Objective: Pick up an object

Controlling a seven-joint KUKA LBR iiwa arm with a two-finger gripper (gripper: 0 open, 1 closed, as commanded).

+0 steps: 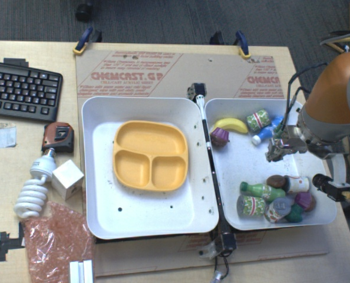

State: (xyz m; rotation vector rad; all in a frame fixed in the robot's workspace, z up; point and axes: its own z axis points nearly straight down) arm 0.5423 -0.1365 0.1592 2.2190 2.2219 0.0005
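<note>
Gripper hovers in right white bin; finger state unclear; blue-and-white bottle just up-left, long axis slanted.

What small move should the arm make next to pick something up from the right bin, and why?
Probably a short drop straight down, with a slight shift toward the blue bottle. The gripper hangs over a bare patch of the right bin with nothing seen between its fingers, and the bottle, lying beside the banana and a small can, looks like the nearest thing.
</note>
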